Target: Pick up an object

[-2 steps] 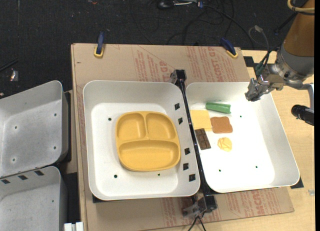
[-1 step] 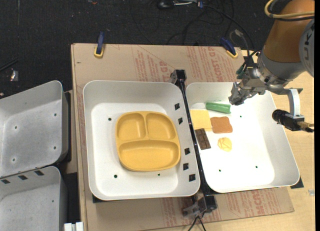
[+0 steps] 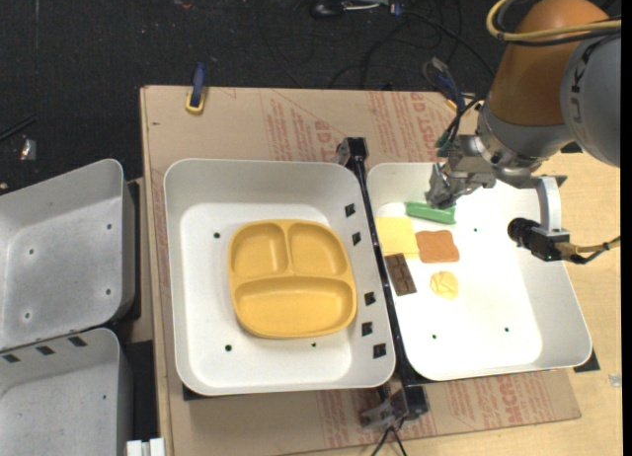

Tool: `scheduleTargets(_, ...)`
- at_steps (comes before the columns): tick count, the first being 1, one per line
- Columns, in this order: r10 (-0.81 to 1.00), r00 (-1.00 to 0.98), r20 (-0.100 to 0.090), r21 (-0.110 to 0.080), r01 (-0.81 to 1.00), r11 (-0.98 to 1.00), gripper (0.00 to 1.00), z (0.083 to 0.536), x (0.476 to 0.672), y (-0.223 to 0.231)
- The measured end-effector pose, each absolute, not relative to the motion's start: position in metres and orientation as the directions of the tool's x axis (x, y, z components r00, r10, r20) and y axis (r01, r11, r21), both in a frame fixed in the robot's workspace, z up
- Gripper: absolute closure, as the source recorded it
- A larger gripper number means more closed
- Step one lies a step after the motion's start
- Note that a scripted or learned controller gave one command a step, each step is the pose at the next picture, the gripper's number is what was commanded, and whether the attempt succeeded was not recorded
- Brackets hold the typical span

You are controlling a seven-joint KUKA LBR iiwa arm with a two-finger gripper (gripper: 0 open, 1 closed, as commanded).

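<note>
In the right bin [image 3: 513, 336] lie several small food-like pieces near its left wall: a green stick [image 3: 430, 213], a pale yellow square [image 3: 395, 235], a brown square [image 3: 436, 246], a dark brown bar [image 3: 399, 273] and a yellow round piece [image 3: 444, 284]. My gripper [image 3: 443, 190] hangs low over the far left part of this bin, right above the green stick's far end. Its tips are dark and bunched together against the stick. The left bin [image 3: 188, 247] holds a yellow divided plate [image 3: 292, 278].
The grey arm with its orange band [image 3: 538, 49] comes in from the upper right. A black fitting with a cable [image 3: 533, 237] sits over the right bin's right side. A dark divider [image 3: 373, 266] runs between the bins. White panels [image 3: 59, 247] lie at the far left.
</note>
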State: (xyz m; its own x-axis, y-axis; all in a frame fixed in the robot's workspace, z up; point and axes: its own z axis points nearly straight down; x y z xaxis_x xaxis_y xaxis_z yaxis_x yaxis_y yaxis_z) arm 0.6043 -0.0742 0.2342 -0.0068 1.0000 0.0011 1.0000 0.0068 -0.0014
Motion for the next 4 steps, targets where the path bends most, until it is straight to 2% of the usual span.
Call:
scheduleTargets(3, 1.000, -0.007, 0.001, -0.002, 1.000, 0.007, 1.00, 0.216, 0.584, 0.077)
scheduleTargets(4, 1.000, -0.002, 0.000, -0.001, 1.000, 0.002, 0.00, 0.216, 0.585, 0.074)
